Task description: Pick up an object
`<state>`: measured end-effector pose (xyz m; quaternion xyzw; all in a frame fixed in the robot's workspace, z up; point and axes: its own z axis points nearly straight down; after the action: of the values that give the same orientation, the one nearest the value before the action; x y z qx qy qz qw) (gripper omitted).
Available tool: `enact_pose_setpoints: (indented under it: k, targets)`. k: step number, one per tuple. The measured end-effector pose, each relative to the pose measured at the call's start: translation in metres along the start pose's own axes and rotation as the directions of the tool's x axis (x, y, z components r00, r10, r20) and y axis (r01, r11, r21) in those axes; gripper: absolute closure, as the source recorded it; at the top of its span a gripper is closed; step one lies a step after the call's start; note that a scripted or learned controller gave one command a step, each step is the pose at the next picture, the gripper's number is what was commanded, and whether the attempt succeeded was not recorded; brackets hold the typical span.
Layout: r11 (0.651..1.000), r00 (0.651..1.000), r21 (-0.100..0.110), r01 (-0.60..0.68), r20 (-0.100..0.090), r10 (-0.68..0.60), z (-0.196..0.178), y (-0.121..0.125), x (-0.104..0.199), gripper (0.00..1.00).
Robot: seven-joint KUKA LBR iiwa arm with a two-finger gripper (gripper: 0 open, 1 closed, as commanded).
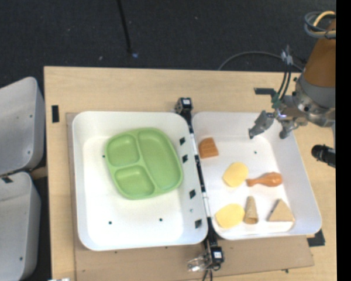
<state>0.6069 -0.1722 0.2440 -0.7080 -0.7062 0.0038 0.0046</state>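
Drumstick (264, 181), orange-brown, lies in right bin (298, 157) mid-right, long axis roughly left-right, just beside the upper yellow piece (236, 174). Gripper (272, 124) hovers over the bin's upper area, fingers spread, nothing between them. Drumstick sits below it in view, toward the bench's near edge; likely needs descent plus shift that way.

We find no text, label, brand, number or sign that can be read anywhere in this view: the green tray (144, 163), the two white bins (88, 227) and the bench (128, 89) carry plain surfaces, and the food pieces (236, 174) bear no markings. The small black clips (183, 105) between the bins are too small for us to tell.
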Motion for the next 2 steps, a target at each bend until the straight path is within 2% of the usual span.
enact_pose_setpoints:
  k: [1,2]
  targets:
    - [1.000,1.000,-0.013,0.003,0.002,-0.003,-0.008,0.002,0.000,0.00]
    - [1.000,1.000,-0.008,0.002,0.002,-0.002,0.045,-0.008,-0.003,0.00]
